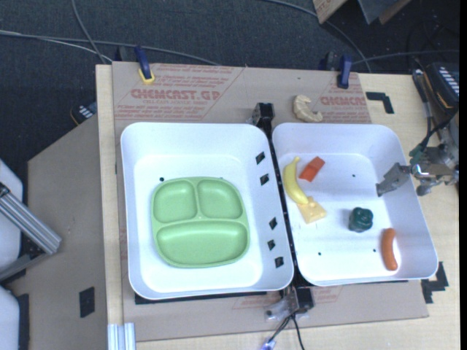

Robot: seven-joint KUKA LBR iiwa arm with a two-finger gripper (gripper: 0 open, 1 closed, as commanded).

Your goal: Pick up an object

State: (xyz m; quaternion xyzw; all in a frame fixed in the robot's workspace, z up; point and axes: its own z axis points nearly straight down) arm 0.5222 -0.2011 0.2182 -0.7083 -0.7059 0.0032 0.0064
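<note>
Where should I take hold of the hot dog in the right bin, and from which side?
Grip the hot dog at its middle, coming straight down, fingers closing across its narrow width. It lies lengthwise near the right bin's right wall, so that side is probably tight; the side toward the dark green object looks more open. The gripper is up by the same wall.

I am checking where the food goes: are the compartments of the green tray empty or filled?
Empty. The green divided tray in the left bin shows only bare green in all three compartments.
</note>
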